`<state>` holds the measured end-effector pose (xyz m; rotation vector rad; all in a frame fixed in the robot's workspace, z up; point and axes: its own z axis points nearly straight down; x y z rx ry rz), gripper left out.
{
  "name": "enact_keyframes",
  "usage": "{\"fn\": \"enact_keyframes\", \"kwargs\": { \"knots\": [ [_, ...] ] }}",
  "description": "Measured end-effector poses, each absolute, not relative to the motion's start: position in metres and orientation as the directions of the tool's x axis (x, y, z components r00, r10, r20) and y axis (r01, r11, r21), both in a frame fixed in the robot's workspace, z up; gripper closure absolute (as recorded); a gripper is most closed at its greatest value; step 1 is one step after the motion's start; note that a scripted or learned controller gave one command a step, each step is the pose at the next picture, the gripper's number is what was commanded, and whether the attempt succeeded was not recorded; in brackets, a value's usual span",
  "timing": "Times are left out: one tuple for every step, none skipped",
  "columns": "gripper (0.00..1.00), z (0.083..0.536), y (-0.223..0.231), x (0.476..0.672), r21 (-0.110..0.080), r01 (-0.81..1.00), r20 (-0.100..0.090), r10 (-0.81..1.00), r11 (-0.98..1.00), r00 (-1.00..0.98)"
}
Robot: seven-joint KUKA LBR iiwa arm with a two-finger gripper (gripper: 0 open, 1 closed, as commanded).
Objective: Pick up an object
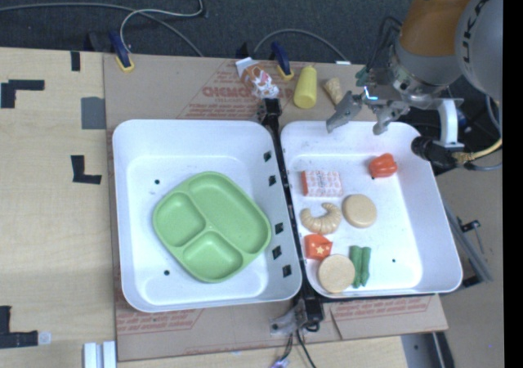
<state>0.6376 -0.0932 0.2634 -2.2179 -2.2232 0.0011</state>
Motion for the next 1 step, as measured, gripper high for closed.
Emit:
{"fn": "enact_keyframes", "kwargs": {
  "knots": [
    [0.0,0.1769,-0.1752,0.6671,-0.004,1.0,-0.001,1.0,-0.001,0.001]
  ]
}}
